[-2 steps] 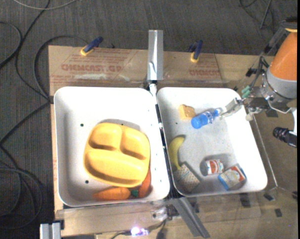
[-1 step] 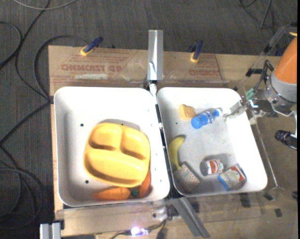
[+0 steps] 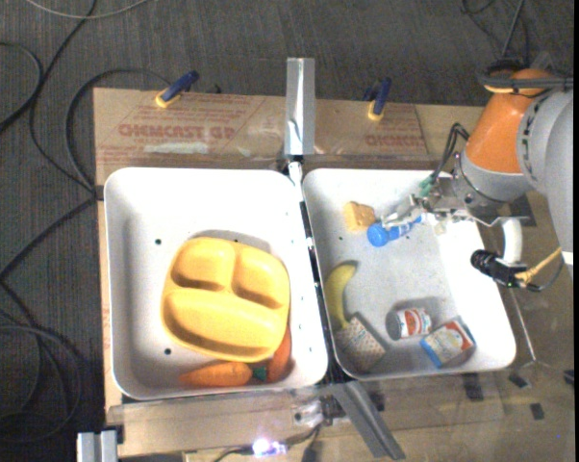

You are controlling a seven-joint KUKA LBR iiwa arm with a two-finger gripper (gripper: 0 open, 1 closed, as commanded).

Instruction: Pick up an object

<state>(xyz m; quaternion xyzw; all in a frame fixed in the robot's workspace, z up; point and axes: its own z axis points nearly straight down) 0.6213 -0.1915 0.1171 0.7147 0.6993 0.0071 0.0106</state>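
Camera view, starting at the near edge of the bench: the left bin (image 3: pixel 126 258) holds a large yellow sectioned tray (image 3: pixel 229 295), tipped over a carrot (image 3: pixel 215 374) that lies along the bin's near wall, with a second orange piece (image 3: pixel 282 354) tucked under the tray's right corner. Beside it, the right bin (image 3: pixel 482 354) carries several small things along its near side: a small carton with a red and blue label (image 3: pixel 447 341) in the near right corner, a little can lying on its side (image 3: pixel 412 320) just left of it, and a patterned brown packet (image 3: pixel 358 343) by the near left wall. A banana (image 3: pixel 340 292) lies just beyond the packet, close to the divider between the bins. Farther back in the same bin sits a tan cracker-like piece (image 3: pixel 359 216), and just beside it a blue bottle-shaped object (image 3: pixel 392 229) lying on its side. The gripper (image 3: pixel 432 203) hovers at the far right of this bin, right at the bottle's far end; whether it is open, closed or gripping cannot be told from this angle. Behind it the arm (image 3: pixel 520 147), grey with its orange band, reaches in from the right. Farthest off, cardboard (image 3: pixel 213 128) under the bins is pinned by two clamps (image 3: pixel 176 89).
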